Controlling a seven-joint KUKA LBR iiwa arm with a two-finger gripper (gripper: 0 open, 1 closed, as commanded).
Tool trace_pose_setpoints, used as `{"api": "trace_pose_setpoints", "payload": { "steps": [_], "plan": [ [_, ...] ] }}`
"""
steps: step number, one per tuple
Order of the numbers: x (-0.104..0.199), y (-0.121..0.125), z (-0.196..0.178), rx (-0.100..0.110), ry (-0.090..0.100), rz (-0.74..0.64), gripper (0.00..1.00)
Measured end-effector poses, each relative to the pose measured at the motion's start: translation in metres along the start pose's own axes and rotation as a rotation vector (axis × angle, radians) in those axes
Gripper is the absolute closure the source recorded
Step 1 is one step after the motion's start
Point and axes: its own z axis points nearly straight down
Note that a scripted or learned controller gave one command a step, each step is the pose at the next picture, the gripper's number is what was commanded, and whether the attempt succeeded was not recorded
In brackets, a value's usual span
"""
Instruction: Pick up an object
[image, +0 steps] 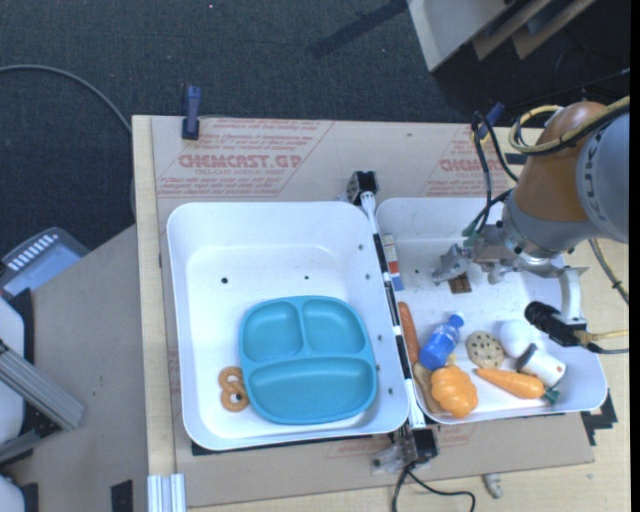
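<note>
My gripper (452, 266) hangs low over the upper left part of the right bin (420, 222), reaching in from the right. A small brown piece (460, 285) lies just below it. Nearer the front of that bin lie a red-orange sausage (408, 334), a blue bottle (440, 343), a speckled cookie (485, 348), an orange squash-like toy (453, 390), a carrot (510, 381) and a white piece (520, 336). None of them touches the gripper.
The left bin (200, 240) holds a blue divided plate (305, 358) and a small pretzel (234, 388) at the plate's left. A black clip (362, 184) sits where the two bins meet at the back. Cables trail beside the arm (560, 190).
</note>
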Motion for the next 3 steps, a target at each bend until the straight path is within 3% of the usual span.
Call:
{"api": "trace_pose_setpoints", "payload": {
  "steps": [1,2,3],
  "plan": [
    [-0.011,0.010,0.030,0.000,-0.001,0.000,0.00],
    [-0.010,0.011,0.020,-0.003,-0.001,0.000,1.00],
    [0.049,-0.037,-0.070,-0.002,0.000,-0.002,1.00]
  ]
}}
